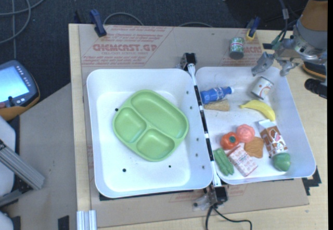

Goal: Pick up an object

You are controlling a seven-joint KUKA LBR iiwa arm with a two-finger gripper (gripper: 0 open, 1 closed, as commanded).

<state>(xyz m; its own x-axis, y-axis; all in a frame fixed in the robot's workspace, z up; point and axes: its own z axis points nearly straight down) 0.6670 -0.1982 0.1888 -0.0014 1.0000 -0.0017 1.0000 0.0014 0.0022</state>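
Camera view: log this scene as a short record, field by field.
left bin: holds a green divided plate
right bin: blue bottle, banana, small white cup, tomato, green pepper, snack packets
outside the bins: small can on the board behind the right bin
gripper: open, above the right bin's far edge, near the cup, holding nothing

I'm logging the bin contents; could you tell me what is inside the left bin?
The left bin holds a green divided plate, lying flat with three bare compartments. Whatever lies beneath the plate is covered.
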